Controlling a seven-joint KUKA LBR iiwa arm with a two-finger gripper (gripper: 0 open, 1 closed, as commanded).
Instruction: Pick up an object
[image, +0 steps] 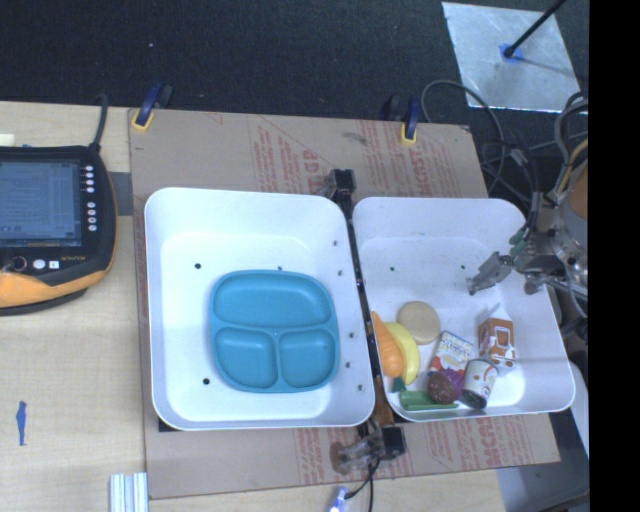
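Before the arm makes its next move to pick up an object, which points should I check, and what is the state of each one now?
1. Objects are present in the right bin: ok; banana, round biscuit and can lie at its near end.
2. Gripper is over the right bin: ok.
3. Gripper is above an object: not ok; bare floor lies under it.
4. Gripper holds nothing: ok.
5. Blue plate in the left bin lies apart from the arm: ok.

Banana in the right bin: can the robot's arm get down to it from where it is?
Probably yes. The banana lies near the bin's left wall with its top bare, and the gripper hangs above the same bin. The orange carrot pressed beside it and the wall could crowd the grasp.
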